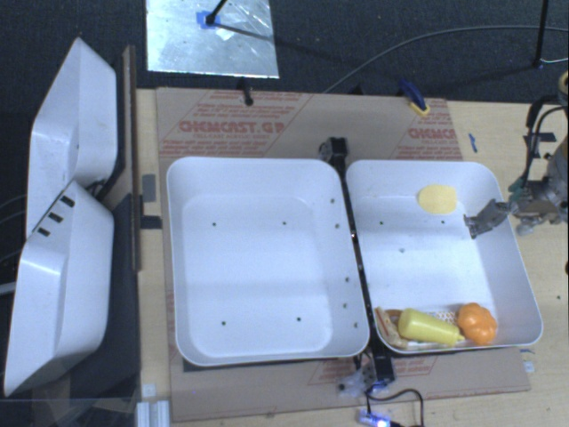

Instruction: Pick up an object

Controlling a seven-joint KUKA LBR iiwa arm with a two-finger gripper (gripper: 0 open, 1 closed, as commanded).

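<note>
The right bin [507, 265] holds a pale yellow round disc [437, 199] near its far wall. Along its near wall lie a yellow elongated piece [429, 326] and an orange round piece [478, 323], with a flat tan item [396, 326] under the yellow one. My gripper [488, 218] reaches in from the right edge, over the bin's right wall, to the right of the disc and apart from it. Nothing shows between its fingers.
The left bin [187, 238] sits beside the right one, joined by a black strip [354, 238]. Spare white bins [62, 221] lean at the far left. A metal plate [210, 23] lies at the back. Cables run across the dark floor behind the bench.
</note>
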